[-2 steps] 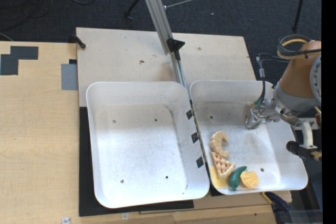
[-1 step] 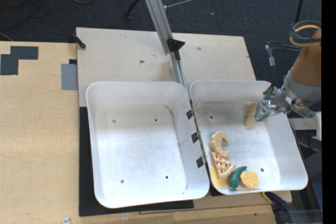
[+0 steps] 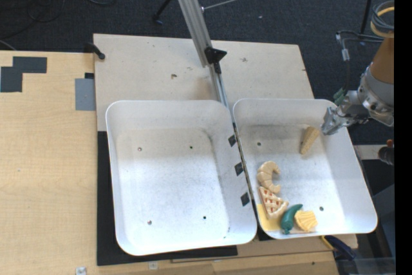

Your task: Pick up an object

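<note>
Hand [image 3: 329,123] hovering at the right bin's [image 3: 360,167] far rim.
You're seeing nothing grasped; its grip I cannot tell. The tan piece [image 3: 309,139] is lying just beside it; you're wanting a straight, centred descent.

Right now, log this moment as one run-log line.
gripper: over right bin's far right rim, nothing seen held | nearest: tan piece | croissant, waffle wedge, green piece: near front-left corner

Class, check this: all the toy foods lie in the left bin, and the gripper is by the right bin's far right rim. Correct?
Not quite. The camera view shows the toy foods in the right bin, not the left bin. The gripper is indeed by the right bin's far right rim.
</note>
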Tool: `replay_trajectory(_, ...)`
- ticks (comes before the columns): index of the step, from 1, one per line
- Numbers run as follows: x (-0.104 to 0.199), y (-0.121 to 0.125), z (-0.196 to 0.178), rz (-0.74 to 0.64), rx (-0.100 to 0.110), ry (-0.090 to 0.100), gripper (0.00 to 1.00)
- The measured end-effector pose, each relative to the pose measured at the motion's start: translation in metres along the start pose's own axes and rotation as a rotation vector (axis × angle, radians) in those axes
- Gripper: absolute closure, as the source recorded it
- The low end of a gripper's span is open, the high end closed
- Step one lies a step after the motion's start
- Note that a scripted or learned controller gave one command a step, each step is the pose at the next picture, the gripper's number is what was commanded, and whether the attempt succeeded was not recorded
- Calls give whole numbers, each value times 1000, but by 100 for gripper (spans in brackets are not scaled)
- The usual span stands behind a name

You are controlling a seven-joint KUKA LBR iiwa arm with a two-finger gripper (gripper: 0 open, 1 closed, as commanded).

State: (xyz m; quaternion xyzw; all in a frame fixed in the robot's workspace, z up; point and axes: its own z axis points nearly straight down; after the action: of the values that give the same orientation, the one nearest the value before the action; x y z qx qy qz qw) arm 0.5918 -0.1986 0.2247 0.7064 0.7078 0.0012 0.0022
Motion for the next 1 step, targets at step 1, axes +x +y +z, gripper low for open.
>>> replay_trajectory(1,0,0,1,-1,6,1,100)
